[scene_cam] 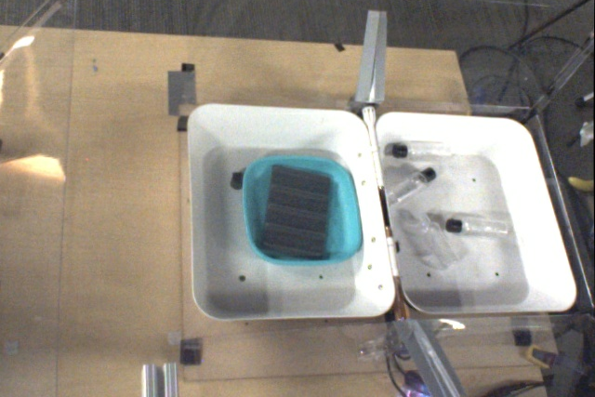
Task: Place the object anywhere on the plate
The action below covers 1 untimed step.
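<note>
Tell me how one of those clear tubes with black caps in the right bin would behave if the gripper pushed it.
The clear tube lies on its side on the right bin's flat floor, so it would probably roll rather than slide. It looks thin and see-through, so likely light and easily knocked. Its smooth wall may slip between fingers.

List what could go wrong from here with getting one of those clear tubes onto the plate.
1. The clear tubes in the right bin lie close together and at angles, so a grasp may slip or catch two.
2. They are see-through against white, hard to locate.
3. The dark ridged block already covers most of the teal plate, so a tube may roll off into the left bin.
</note>
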Each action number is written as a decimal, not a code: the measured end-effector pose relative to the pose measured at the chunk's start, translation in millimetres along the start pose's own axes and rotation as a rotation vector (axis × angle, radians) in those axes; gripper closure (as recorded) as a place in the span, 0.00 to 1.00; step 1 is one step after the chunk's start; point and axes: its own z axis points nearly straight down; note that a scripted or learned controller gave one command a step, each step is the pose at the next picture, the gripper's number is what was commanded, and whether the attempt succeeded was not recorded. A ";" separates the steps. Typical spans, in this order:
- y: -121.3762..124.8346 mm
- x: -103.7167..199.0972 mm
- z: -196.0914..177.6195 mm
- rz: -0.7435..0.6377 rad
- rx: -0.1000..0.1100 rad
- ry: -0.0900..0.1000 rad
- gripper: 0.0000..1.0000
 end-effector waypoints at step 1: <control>0.6 -1.0 -0.3 0.089 0.000 0.000 0.00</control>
